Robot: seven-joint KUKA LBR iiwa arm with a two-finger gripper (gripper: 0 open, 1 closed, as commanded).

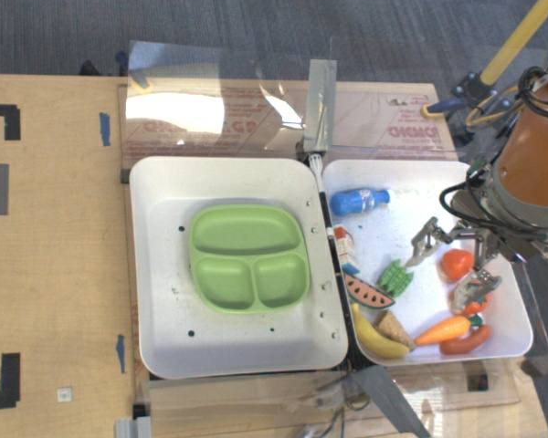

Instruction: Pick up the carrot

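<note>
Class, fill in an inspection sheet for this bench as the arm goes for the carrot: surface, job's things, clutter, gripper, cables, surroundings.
Surface: two white bins side by side, left bin and right bin, on a brown bench.
Job's things: carrot lies near the right bin's front edge, against a red item.
Clutter: blue bottle, tomato, watermelon slice, banana, green toy in the right bin; green divided plate in the left bin.
Gripper: gripper open, fingers spread around the tomato, behind the carrot.
Cables: black cables loop at the wrist.
Surroundings: grey carpet, clear plastic sheet behind the bins.
</note>
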